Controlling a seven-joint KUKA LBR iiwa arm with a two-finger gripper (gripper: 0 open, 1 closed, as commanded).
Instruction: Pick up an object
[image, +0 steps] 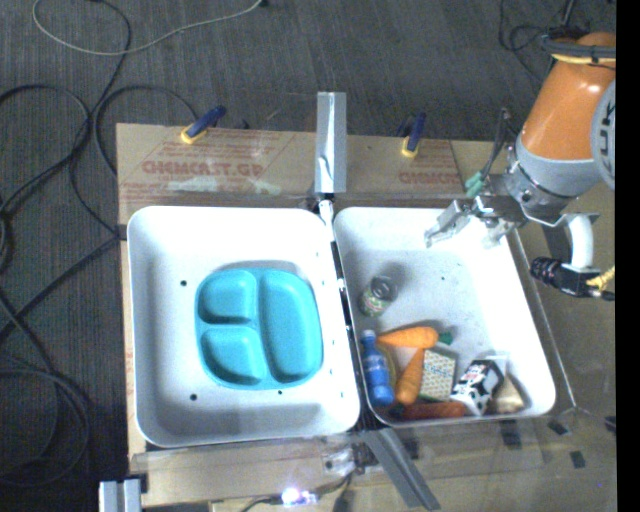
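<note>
Front pile: blue bottle (376, 368), carrot (408, 338), patterned packet (437, 376) and black-and-white box (478, 385) crowd the right bin's (478, 290) near edge.
Small jar (378, 291): alone, mid-bin, left of centre.
Left bin (160, 260): blue divided tray (260, 326).
Gripper (468, 222): over the right bin's far right corner, fingers spread apart, nothing between them.
Objects versus jaws: all well apart, nearer the camera.

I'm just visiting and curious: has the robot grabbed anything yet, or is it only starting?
Nothing looks done yet. The tool sits over the right bin's upper corner with nothing between its fingers. The carrot, blue bottle and other items lie in the bin. Reaching, gripping and lifting remain.
</note>
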